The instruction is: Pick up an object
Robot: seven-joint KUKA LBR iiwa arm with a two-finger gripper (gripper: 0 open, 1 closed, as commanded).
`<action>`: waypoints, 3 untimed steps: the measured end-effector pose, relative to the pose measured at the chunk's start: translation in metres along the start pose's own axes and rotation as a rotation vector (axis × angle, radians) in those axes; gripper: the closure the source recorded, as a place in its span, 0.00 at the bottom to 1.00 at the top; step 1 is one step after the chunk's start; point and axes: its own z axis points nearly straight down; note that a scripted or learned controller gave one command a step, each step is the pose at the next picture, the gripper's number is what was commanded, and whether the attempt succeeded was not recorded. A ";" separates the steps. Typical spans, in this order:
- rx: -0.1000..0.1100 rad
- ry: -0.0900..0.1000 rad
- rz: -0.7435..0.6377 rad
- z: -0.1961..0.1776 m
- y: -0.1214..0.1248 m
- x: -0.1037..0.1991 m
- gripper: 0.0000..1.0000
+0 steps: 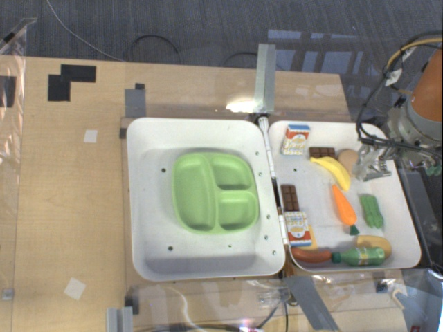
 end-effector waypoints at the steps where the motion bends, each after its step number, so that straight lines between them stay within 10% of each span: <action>1: -0.005 0.009 -0.001 0.005 0.002 0.002 0.00; 2: -0.007 0.015 0.116 0.128 0.014 0.020 0.00; 3: -0.004 0.002 0.109 0.113 0.014 0.016 1.00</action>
